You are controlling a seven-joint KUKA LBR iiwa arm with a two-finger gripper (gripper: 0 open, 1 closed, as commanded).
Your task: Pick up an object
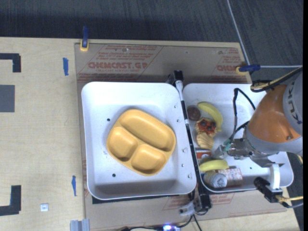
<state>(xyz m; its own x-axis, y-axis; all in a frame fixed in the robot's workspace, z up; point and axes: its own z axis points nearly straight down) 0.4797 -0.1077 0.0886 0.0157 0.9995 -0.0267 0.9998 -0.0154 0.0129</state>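
Left bin (96,129): held a yellow three-compartment tray (140,141) near its middle, tilted so its long axis ran from upper left to lower right.
Right bin (240,93): crowded along its left side with small items, stacked top to bottom of the frame.
Upper banana (211,112): lay near the top of that cluster, long axis running upper left to lower right, with a dark round item (193,113) just to its left.
Red and black item (207,126): sat just below the upper banana, above a pale ridged item (205,140).
Lower banana (213,165): lay nearly level, long axis left to right, just below and left of the gripper.
Can (219,179): lay on its side at the bin's lower edge, touching the lower banana from below.
Gripper (225,147): stood at the right of the cluster, beside the pale ridged item; whether its fingers were parted or closed could not be told.
Arm (274,121): grey and orange, covered the bin's right part.
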